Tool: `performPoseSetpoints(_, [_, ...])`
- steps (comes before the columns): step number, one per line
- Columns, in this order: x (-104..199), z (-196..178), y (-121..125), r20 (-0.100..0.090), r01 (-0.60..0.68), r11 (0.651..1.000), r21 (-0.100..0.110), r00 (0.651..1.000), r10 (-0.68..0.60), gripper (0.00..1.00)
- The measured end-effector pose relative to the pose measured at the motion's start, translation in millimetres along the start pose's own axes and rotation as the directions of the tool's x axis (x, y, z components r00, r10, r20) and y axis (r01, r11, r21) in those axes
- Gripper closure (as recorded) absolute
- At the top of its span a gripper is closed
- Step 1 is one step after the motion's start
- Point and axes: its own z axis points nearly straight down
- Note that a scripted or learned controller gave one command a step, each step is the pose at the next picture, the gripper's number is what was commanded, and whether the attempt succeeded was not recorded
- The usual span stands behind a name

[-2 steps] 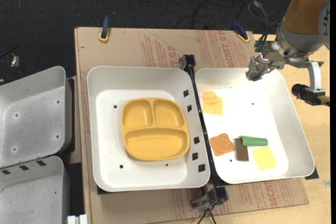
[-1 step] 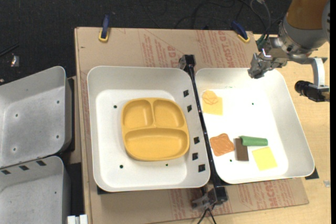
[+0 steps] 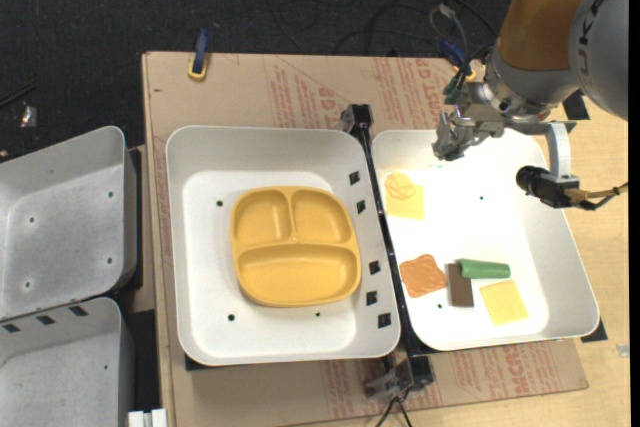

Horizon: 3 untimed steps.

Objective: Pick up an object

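Note:
My gripper (image 3: 452, 143) hangs over the far left part of the right bin (image 3: 560, 215), above and right of a yellow slice with a raised swirl (image 3: 404, 195). Nothing shows between its fingers. Near the bin's front lie an orange piece (image 3: 423, 275), a brown block (image 3: 459, 286), a green cylinder (image 3: 484, 268) and a yellow square (image 3: 503, 301), close together.
A yellow divided tray (image 3: 295, 246) lies in the left bin (image 3: 190, 215). A black divider with clips (image 3: 372, 205) runs between the bins. Cardboard (image 3: 280, 85) lies under both. A cable and black connector (image 3: 545, 183) hang off the wrist over the right bin.

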Motion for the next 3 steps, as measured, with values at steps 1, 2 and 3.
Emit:
performPoseSetpoints(1, [56.5,-1.9,-3.0,0.000,0.000,1.000,-0.001,1.000,0.000,1.00])
performPoseSetpoints(2, [105.9,8.6,-25.5,0.000,-0.001,1.000,0.002,1.000,0.001,1.00])
performPoseSetpoints(3, [160.2,9.3,-26.7,0.000,0.001,1.000,-0.002,1.000,-0.001,1.00])
